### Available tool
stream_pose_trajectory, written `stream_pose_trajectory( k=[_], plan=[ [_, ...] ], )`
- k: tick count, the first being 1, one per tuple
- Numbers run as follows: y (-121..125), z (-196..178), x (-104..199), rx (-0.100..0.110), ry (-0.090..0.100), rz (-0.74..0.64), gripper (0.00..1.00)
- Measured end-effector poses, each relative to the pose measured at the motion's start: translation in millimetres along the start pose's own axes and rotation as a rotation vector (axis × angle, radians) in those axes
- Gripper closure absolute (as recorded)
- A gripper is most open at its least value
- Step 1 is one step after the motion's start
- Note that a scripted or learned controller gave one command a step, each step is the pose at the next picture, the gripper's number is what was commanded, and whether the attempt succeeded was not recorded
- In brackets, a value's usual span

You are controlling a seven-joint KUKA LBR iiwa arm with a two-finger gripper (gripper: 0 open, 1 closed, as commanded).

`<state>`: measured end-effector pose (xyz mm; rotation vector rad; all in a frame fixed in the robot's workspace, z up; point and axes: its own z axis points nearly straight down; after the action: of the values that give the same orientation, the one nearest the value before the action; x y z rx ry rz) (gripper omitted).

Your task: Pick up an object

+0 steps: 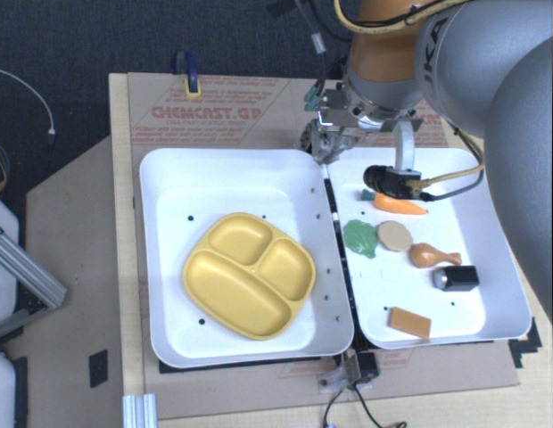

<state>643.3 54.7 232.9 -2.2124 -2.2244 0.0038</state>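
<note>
Currently I log these items.

1. Gripper (323, 147): low over the far end of the seam between the two bins, up and left of the carrot (400, 205). I cannot tell whether it is open or closed.
2. Carrot: orange, lying flat in the far part of the right bin (491, 310).
3. Green leafy piece (359, 238): just below and left of the carrot.
4. Beige disc (394, 235): just below the carrot, beside the green piece.
5. Tan pear-shaped piece (431, 256): below and right of the carrot.
6. Black block (458, 277): farther below and right of the carrot.
7. Brown block (409, 322): well below the carrot.
8. Yellow divided plate (250, 275): in the left bin (169, 203), well left of the carrot.
</note>
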Motion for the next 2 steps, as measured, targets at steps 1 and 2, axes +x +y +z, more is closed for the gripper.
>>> stream_pose_trajectory(
  k=[1,2],
  plan=[
    [-7.6,10.0,33.4,-0.001,0.000,0.002,1.00],
    [-3.6,6.4,32.4,-0.006,-0.001,0.004,1.00]
  ],
)
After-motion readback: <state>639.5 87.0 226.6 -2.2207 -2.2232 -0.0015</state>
